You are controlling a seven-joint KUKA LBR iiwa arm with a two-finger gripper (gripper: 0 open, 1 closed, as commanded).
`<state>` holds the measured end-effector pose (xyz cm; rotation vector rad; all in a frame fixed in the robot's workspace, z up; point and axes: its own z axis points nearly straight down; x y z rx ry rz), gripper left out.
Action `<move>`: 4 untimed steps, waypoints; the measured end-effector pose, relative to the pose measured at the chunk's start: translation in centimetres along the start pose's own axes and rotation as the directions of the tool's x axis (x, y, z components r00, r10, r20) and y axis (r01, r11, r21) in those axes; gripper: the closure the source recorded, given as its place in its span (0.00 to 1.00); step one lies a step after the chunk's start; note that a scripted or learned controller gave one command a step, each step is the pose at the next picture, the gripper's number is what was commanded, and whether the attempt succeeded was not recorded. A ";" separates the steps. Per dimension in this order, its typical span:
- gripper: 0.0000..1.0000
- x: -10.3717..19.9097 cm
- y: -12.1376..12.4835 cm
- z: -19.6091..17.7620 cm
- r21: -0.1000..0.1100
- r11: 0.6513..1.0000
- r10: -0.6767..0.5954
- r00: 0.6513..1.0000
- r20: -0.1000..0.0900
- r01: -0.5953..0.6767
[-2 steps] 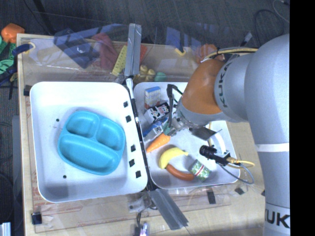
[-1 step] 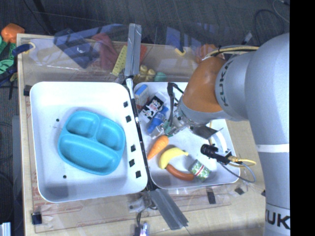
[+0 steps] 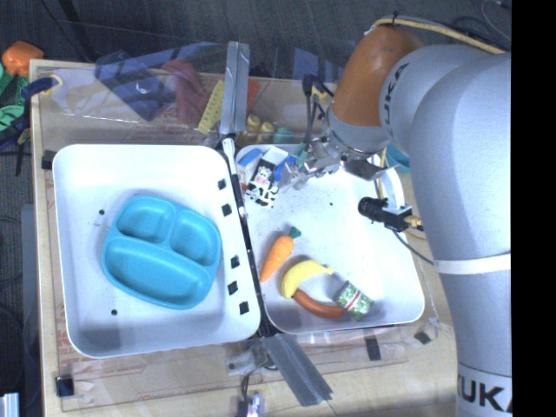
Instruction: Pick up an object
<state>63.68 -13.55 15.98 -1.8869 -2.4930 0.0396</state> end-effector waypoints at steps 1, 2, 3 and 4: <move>0.00 0.7 0.7 -0.1 -0.019 1.000 -0.009 1.000 -0.003 0.009; 0.00 -2.0 1.4 7.0 -0.018 1.000 0.009 1.000 -0.002 -0.009; 1.00 -1.8 1.4 6.2 -0.013 1.000 0.003 1.000 -0.006 -0.003; 1.00 2.0 2.5 -2.7 -0.026 0.994 0.106 0.994 -0.006 -0.106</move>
